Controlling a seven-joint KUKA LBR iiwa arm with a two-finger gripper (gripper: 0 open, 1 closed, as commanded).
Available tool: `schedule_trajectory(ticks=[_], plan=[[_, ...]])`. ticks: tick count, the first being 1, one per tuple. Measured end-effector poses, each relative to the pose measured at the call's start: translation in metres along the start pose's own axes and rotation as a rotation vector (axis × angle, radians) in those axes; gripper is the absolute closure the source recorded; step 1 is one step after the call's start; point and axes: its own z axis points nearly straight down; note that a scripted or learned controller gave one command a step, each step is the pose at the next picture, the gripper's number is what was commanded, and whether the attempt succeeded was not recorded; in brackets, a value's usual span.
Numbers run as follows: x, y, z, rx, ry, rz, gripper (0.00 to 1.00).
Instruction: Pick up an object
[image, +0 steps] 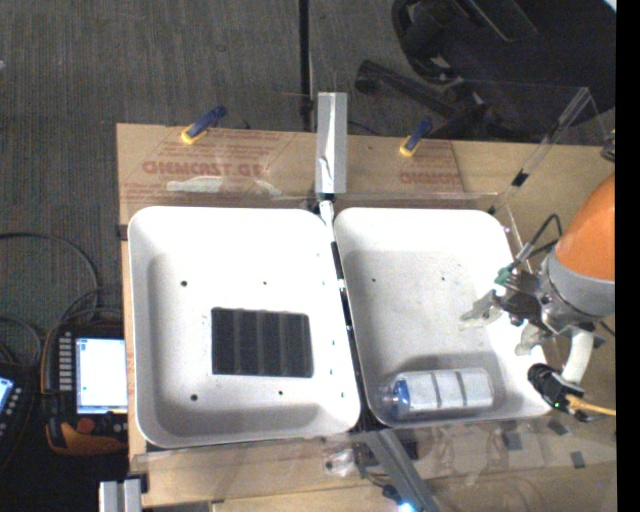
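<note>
A clear plastic bottle (440, 392) with a blue cap lies on its side along the front wall of the right bin (420, 250), cap pointing left. A black ribbed rectangular block (260, 342) lies flat in the middle of the left bin (170, 250). My gripper (503, 324) hangs over the right edge of the right bin, above and to the right of the bottle. It is open, its pale fingers spread, with nothing between them.
The two bins touch along a raised middle rim (340, 300). A metal post (331, 145) stands behind them on the cardboard-covered bench. Cables and the arm's grey wrist crowd the right bin's right edge.
</note>
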Motion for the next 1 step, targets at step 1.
schedule_trajectory(ticks=[1], plan=[[-0.0132, 0.0059, 0.0252, -0.001, 0.000, -0.142, 0.00]])
